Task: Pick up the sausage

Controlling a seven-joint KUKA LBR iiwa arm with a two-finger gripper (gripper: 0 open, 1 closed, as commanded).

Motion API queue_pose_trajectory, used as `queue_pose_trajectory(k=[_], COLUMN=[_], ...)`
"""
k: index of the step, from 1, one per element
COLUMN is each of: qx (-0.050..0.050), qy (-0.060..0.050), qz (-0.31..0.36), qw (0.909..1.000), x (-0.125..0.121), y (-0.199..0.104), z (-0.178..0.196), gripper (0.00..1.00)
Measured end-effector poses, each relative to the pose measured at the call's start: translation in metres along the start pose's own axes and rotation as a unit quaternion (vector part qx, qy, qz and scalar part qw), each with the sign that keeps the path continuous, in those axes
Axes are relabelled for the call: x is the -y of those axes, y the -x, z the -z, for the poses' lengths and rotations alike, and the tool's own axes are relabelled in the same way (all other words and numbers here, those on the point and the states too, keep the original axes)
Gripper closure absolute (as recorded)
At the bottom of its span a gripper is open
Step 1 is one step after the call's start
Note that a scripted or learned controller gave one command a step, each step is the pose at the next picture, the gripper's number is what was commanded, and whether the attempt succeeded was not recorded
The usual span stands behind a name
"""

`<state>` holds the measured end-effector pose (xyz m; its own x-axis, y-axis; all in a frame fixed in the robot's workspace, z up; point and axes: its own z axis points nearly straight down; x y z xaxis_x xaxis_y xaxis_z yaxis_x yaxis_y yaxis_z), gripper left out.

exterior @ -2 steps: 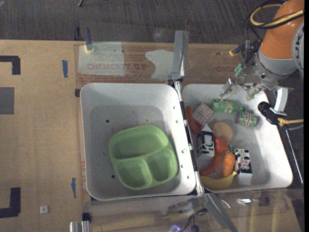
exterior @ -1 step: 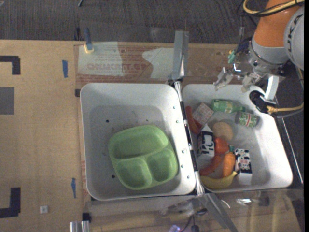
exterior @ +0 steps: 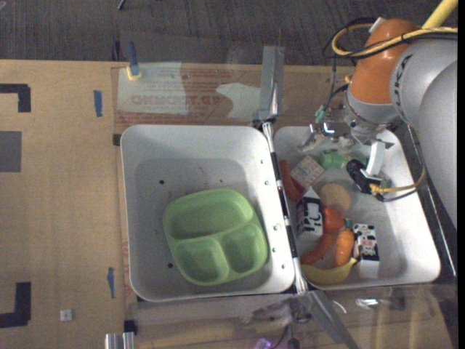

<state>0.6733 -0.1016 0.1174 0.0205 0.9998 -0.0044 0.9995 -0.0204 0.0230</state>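
The sausage is a dark red, elongated piece lying along the left wall of the right bin, toward the back. My gripper hangs over the back of that bin, up and to the right of the sausage and apart from it. The wrist with its orange band rises behind it. Nothing shows held below the gripper.
Packed into the right bin are a tan cracker, a green piece, a beige potato, a milk carton, a carrot, a banana and a small box. The left bin holds a green divided plate.
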Motion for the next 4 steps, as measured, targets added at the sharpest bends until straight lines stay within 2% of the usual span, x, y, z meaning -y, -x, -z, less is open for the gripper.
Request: queue_pose_trajectory(k=[1,2,3,4], qx=[-0.001,-0.002,0.0,0.0], qy=[0.003,0.004,0.001,-0.015], qz=[0.06,0.136,0.071,0.003], qw=[0.9982,0.9907,0.9975,0.9999], x=[0.058,0.083,0.06,0.011], y=[-0.008,-0.005,0.079,0.047], z=[-0.018,-0.019,-0.02,-0.026], gripper=[0.0,0.0,0.0,0.0])
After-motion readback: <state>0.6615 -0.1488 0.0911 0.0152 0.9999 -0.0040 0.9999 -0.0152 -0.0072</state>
